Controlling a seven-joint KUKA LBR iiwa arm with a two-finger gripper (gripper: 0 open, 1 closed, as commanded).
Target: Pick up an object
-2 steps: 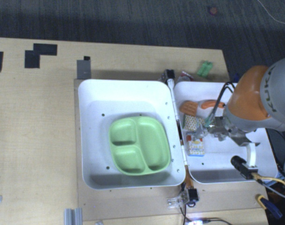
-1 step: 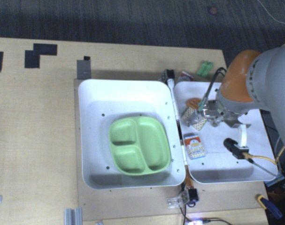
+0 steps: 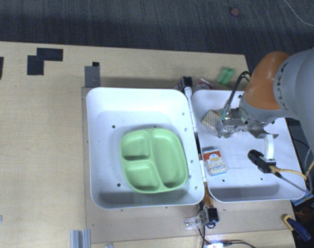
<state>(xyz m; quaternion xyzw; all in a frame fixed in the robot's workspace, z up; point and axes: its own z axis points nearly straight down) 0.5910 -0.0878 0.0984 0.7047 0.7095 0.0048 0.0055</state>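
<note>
Speckled pad point(image 3: 210, 119), small, pale and flat, lying in the far left corner of the right bin, just beside the gripper; impossible to tell whether touching it.

Pale wooden bench point(image 3: 38, 164), spanning almost the whole view, with dark carpet beyond its far edge. A few black patches point(image 3: 44, 60) on its far left part.

Grey arm point(image 3: 301, 87) with an orange band, coming in from the right and bending down over the right bin.

Left bin point(image 3: 97, 138), white and shallow with rounded corners, side by side with the right bin point(image 3: 288, 182), also white and shallow, their inner edges touching.

Green plate point(image 3: 154, 159), rounded and split into three compartments, lying flat near the middle of the left bin, all three compartments bare.

Gripper point(image 3: 226, 125), low over the far left part of the right bin, right next to the speckled pad. Hard to make out from above; impossible to tell whether spread, pressed together or pinching anything.

Small card point(image 3: 214, 161), red and white, flat on the floor of the right bin near its left wall, nearer the camera than the speckled pad and well apart from the gripper.

Small green piece point(image 3: 225, 76), on the bench just beyond the far edge of the right bin, outside both bins.
</note>
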